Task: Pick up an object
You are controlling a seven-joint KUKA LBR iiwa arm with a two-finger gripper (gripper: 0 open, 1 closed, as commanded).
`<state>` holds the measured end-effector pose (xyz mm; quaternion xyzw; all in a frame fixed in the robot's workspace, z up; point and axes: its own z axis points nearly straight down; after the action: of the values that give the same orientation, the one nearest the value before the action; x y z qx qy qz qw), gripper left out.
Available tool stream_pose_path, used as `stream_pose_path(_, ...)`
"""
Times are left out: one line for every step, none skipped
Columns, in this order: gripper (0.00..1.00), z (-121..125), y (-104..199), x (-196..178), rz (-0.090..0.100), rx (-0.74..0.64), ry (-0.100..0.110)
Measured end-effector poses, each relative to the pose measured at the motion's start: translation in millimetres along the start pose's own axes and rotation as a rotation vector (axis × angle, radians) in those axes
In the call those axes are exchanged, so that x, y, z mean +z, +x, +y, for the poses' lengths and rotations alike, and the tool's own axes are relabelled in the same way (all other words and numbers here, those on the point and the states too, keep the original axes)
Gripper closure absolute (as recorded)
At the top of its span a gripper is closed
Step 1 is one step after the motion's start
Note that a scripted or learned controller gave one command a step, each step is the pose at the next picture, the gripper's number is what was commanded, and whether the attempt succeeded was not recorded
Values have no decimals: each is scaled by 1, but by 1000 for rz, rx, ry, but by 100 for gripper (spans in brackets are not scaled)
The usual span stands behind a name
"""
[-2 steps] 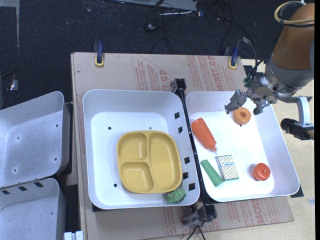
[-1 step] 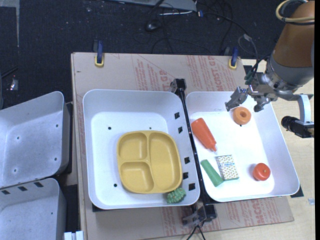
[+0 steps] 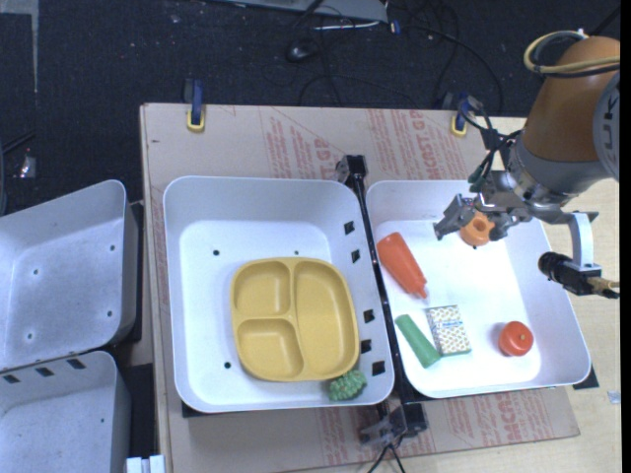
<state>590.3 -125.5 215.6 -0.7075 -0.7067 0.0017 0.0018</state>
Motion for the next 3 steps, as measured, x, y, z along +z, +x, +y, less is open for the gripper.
stream_pose_path(0, 9, -3, 51, 0, 0, -1)
stream_pose_path(0, 16, -1, 112, 0, -1, 0)
stream_pose_path(100, 17, -1, 97, -1, 0, -6)
